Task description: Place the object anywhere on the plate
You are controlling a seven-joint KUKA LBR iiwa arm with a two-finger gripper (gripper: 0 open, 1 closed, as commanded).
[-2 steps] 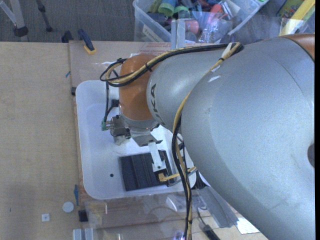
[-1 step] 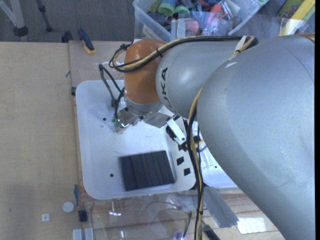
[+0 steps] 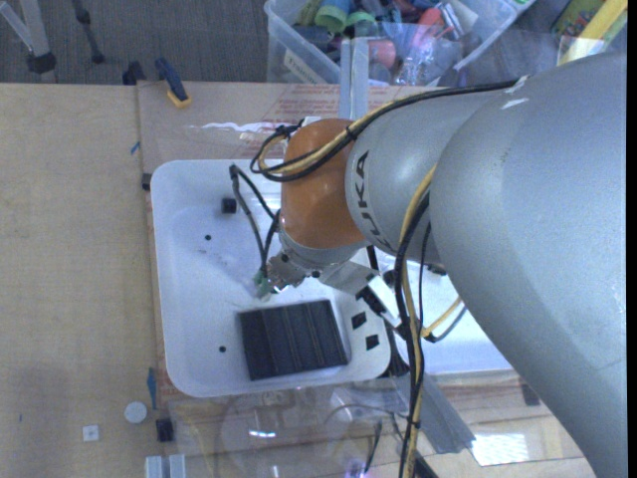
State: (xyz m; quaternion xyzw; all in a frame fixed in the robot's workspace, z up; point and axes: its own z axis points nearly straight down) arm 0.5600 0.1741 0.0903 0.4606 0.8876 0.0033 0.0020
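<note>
1. Camera view: a pale wooden table (image 3: 60,267) carries a shallow white plastic bin (image 3: 189,267) on the left. A strip of a second white bin (image 3: 468,352) shows just right of it, under the arm.
2. The large grey robot arm (image 3: 537,217) comes in from the right and crosses the upper right part of the left bin. Its rounded orange band (image 3: 318,192) sits above the middle of that bin.
3. Black and yellow cables (image 3: 413,267) loop around the wrist and hang down past the bin's right rim.
4. The gripper (image 3: 271,279) points down and to the left below the orange band, low over the bin floor. The wrist hides most of it, so whether the jaws are released or clenched cannot be told.
5. A small green piece (image 3: 263,286) shows right at the gripper's tip. Whether it is gripped or merely lies on the bin floor cannot be told.
6. The dark ribbed rectangular plate (image 3: 294,339) lies flat in the lower part of the left bin, near the green piece but apart from it.
7. A small black cube (image 3: 229,205) rests on the bin floor near the upper left corner, well apart from the plate.
8. Beyond the table, a clear plastic tub of coloured toys (image 3: 398,18) stands at the top.
9. A blue clamp (image 3: 175,84) lies at the table's far edge.
</note>
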